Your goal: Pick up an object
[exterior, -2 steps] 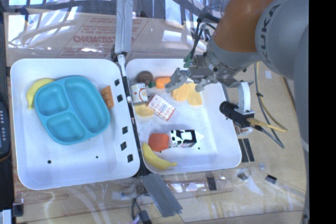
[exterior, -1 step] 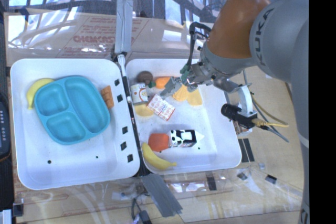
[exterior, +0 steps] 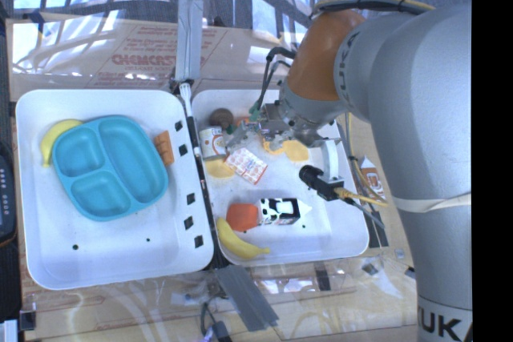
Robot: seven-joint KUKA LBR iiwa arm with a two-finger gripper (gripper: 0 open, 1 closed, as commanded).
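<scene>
In the right bin, nearest to the camera at about 6 o'clock, a yellow banana is lying against the wall, with an orange-red block and a black-and-white carton just behind it. Toward the middle, a red-and-white packet is resting flat and slightly crumpled — it is looking light and easy to pinch. The gripper is hovering just above and behind this packet, at about 11 o'clock of the bin; whether it is spread apart or closed I cannot tell, and nothing is visibly lifted. So the picking is, I judge, not done yet — descending, closing and lifting are remaining. Farther, a small can is standing beside the wall.
</scene>
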